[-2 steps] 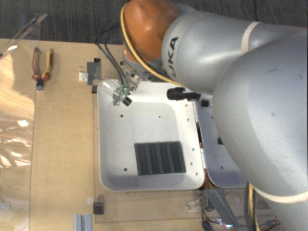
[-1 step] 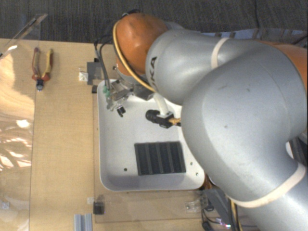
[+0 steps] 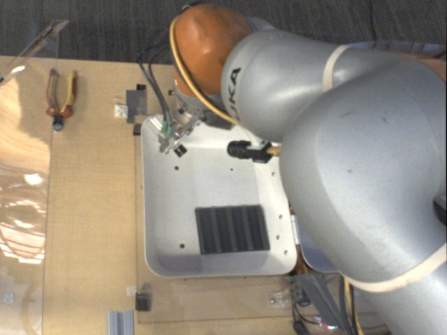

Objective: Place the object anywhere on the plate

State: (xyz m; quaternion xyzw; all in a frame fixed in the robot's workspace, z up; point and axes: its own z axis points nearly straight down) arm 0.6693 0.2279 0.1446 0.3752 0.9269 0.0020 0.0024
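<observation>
Plate (image 3: 232, 229) dark, ribbed | in white bin (image 3: 167, 257) | wooden bench (image 3: 91, 222) | pliers (image 3: 61, 98) far-left

We see a white bin (image 3: 160, 208) holding a black ribbed plate (image 3: 231, 229), a grey arm (image 3: 335, 138) with an orange band (image 3: 202, 37), red-and-yellow pliers (image 3: 61, 98) at upper left, and a pale wooden bench (image 3: 91, 208).

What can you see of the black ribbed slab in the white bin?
The black ribbed slab is a dark rectangular piece with parallel ridges running along its shorter side, matte, possibly rubber or plastic. It lies flat on the white bin floor, near the front wall, slightly skewed to the bin's edges. Nothing touches it apart from the floor; the end effector is at the bin's far left corner.
</observation>
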